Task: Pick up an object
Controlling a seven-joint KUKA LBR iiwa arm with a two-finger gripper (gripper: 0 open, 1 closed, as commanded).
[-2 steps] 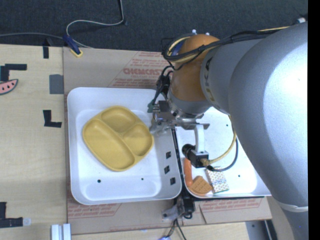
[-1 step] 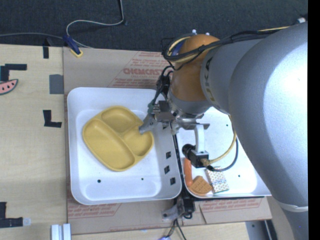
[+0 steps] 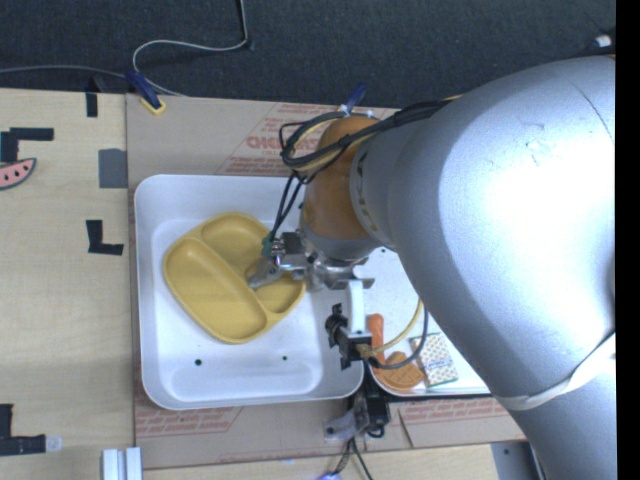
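Gripper (image 3: pixel 268 271) sat at 3 o'clock rim of yellow plate (image 3: pixel 225 276), a glossy plastic, two-compartment oval in the left bin (image 3: pixel 160 368). Couldn't tell finger state; bulky grey arm (image 3: pixel 500 228) w/ orange band overhead.

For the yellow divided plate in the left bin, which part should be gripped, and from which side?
Probably the raised outer rim of the yellow divided plate, pinched from above on its left side. The plate lies flat in the left bin, so its broad face offers nothing to pinch, and the arm crowds its right side.
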